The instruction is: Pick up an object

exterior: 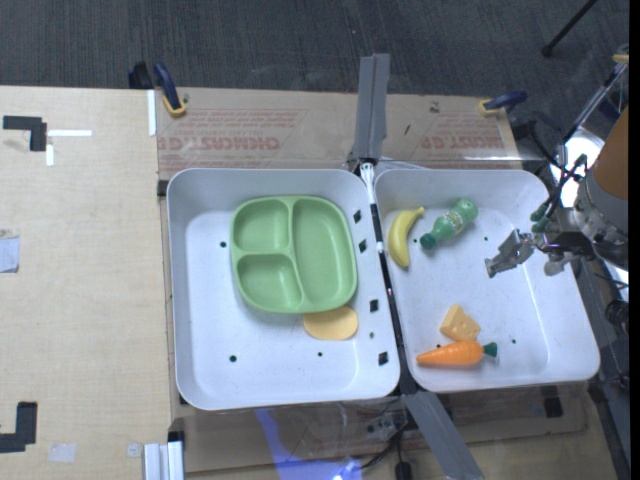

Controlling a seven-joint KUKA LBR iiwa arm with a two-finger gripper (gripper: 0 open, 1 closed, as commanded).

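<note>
Your grey two-finger gripper is hovering over the right white bin, jaws slightly parted and holding nothing. Try centring over the green plastic bottle lying beside the yellow banana.

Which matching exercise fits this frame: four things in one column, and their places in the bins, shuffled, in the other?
Things:
1. tray
2. banana
3. carrot
4. bottle

Places:
A. right bin, near front edge
B. left bin, centre
C. right bin, by the divider
D. right bin, towards the back, right of the banana

Pairs: 1-B, 2-C, 3-A, 4-D
</note>
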